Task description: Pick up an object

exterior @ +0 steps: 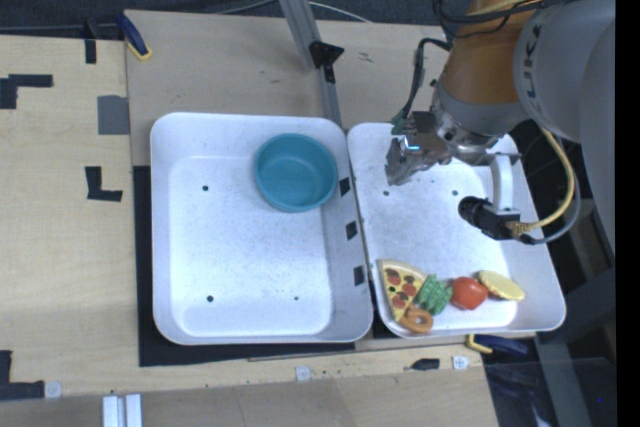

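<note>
Lying along the near edge of the right bin (pixel 530 315) are four small toy foods in a row — a pizza slice (pixel 398 285) at the left, a green piece (pixel 434 293) touching it, a tomato (pixel 468 292), and a yellow piece (pixel 500 286) at the right. An orange ring (pixel 417 320) sits just near of the pizza slice. None of them is lifted. The pincer (pixel 403 165) hangs over the far left part of that same bin, well apart from the foods; whether it is wide or narrow I cannot tell, and nothing shows between its tips. The left bin (pixel 190 245) holds a blue bowl (pixel 295 171), upright, in its far right corner. Both bins rest side by side on the surface (pixel 60 245).
</note>
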You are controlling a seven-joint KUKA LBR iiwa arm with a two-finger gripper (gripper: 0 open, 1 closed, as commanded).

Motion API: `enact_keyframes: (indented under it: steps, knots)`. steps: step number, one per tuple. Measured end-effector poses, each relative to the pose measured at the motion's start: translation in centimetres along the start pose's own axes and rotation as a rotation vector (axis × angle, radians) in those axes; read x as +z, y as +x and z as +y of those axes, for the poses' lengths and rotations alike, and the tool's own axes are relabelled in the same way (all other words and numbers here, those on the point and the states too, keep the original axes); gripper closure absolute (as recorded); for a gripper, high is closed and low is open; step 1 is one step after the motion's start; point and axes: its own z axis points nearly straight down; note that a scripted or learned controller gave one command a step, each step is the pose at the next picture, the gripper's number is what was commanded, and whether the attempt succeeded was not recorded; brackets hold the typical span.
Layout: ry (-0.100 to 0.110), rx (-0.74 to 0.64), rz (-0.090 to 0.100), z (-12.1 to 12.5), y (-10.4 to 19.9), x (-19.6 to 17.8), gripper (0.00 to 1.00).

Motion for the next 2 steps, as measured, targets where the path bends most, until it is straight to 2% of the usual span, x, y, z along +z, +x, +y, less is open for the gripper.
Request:
enact_keyframes:
  steps: [1, 2]
  knots:
    - [-0.001, 0.0, 0.0, -1.2, 5.4, 0.6, 1.0]
    - [0.0, 0.0, 0.0, -4.2, 10.5, 0.9, 1.0]
